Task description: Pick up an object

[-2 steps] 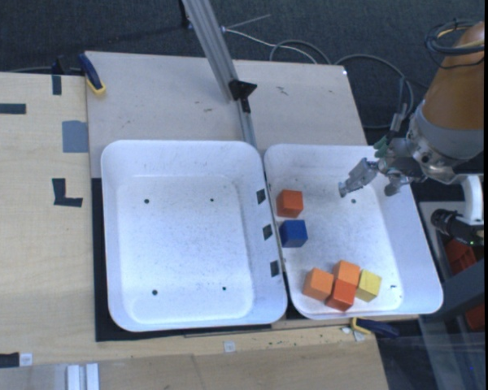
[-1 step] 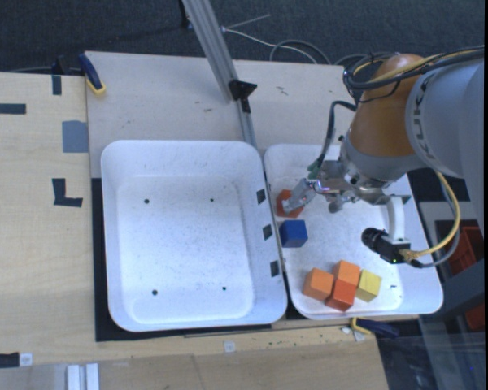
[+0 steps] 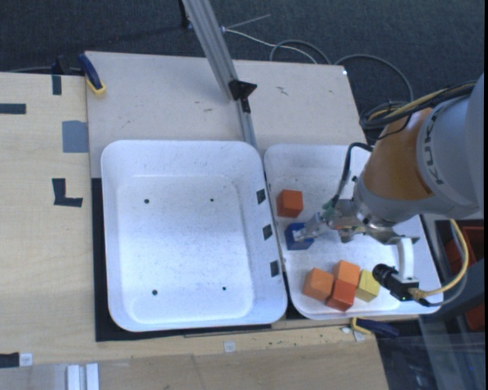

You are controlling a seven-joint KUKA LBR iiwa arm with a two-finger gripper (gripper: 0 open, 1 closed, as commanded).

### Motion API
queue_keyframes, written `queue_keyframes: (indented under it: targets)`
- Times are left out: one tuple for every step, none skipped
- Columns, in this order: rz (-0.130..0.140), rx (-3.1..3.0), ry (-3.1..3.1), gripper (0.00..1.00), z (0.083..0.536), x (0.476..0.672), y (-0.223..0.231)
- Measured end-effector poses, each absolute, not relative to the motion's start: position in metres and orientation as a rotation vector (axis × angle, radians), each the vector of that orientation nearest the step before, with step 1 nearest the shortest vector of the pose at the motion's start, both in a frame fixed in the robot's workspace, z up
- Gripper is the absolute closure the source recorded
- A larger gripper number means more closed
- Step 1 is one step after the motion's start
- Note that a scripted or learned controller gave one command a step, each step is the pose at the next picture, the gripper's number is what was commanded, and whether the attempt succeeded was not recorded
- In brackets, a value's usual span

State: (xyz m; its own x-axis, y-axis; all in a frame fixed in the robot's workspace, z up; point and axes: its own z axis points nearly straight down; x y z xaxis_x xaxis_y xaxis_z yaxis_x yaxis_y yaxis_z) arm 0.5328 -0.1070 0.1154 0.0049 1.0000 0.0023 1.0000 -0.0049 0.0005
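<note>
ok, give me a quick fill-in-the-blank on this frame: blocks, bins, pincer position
1. All the blocks lie in the ____ bin as the camera sees it.
2. The pincer is down at the ____ block.
3. One orange block sits alone, on the far side of the blue one; the yellow block lies in the cluster at the bin's ____ edge.
4. The yellow block has ____ orange blocks beside it.

Missing words: right; blue; near; two

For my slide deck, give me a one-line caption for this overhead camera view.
Robot arm's gripper reaches a blue block in the right bin, near orange blocks.
</note>
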Motion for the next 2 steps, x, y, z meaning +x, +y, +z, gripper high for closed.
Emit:
queue_keyframes:
  targets:
    - [-0.029,-2.238,-2.237,0.0,0.109,0.572,-0.094]
    - [-0.024,-2.228,-2.235,0.0,0.105,0.632,-0.098]
